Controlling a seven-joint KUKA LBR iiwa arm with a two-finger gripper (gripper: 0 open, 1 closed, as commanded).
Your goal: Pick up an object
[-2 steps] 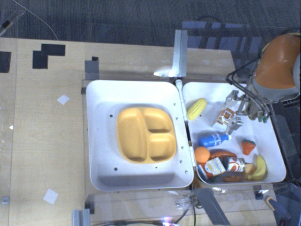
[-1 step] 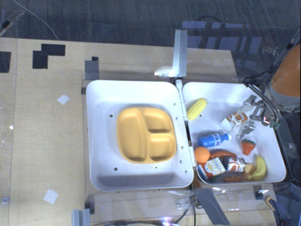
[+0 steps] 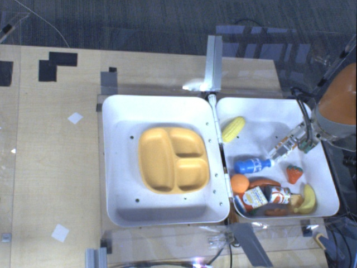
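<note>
My gripper (image 3: 277, 149) reaches into the right bin (image 3: 262, 111) from the right, slanting down and to the left. Its tip hangs just right of the white cap of a blue bottle (image 3: 250, 165) that lies on its side in the bin's middle. A small red strawberry (image 3: 294, 173) sits just below the gripper. A yellow corn cob (image 3: 233, 128) lies at the bin's upper left. Along the front wall are an orange (image 3: 239, 183), a brown sauce bottle with a label (image 3: 264, 196), and a banana (image 3: 307, 199).
The left bin (image 3: 120, 149) holds a yellow divided tray (image 3: 173, 159). A metal post (image 3: 214, 60) rises behind the seam between the two bins. The arm's orange band (image 3: 340, 96) hangs over the right bin's far right corner.
</note>
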